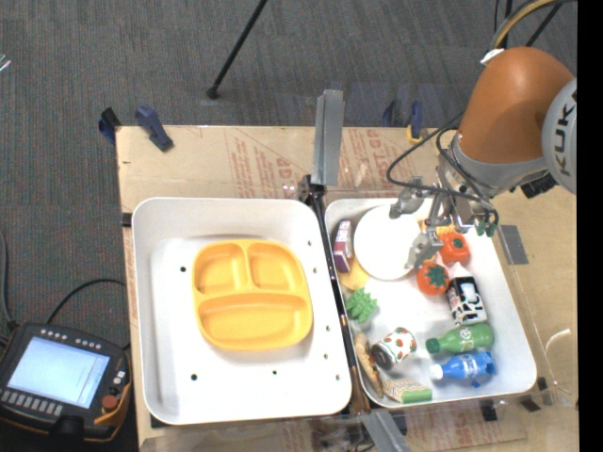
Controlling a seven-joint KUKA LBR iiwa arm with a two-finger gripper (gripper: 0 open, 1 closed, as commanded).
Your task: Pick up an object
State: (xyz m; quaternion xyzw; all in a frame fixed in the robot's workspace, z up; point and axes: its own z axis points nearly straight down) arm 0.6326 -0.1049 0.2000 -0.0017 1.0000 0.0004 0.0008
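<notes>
The bench [236, 163] carries two shallow white bins side by side.

Left bin [160, 243]: contains one item, a yellow divided plate [252, 294] with three compartments, lying flat near the bin's centre. Bare white floor surrounds the plate on all four sides, with the widest margins along the left wall and the near wall.

Right bin [516, 328]: contains the graspable items, counted as follows.
- One white round plate [384, 243], flat, in the far left part of the bin.
- Two bottles lying on their sides near the front right corner: one green bottle [460, 338], one blue bottle [464, 368], just beside each other.
- One black-and-white patterned carton [463, 300], just beyond the green bottle.
- Two orange tomato-like toys: one [455, 247] beside the gripper, one [432, 278] just below it.
- One small cup with red dots [395, 346], tipped over.
- One green leafy toy [361, 304] against the left wall.
- One small box [342, 244] standing at the left wall, touching the white plate's edge.
- One pale block [407, 391] at the near wall.

Open floor in this bin lies mainly in the centre, between the leafy toy and the carton.

The arm's gripper [426, 243] hangs over the white plate's right edge, just beside the two orange toys. The jaws stand apart, with nothing between them.
</notes>
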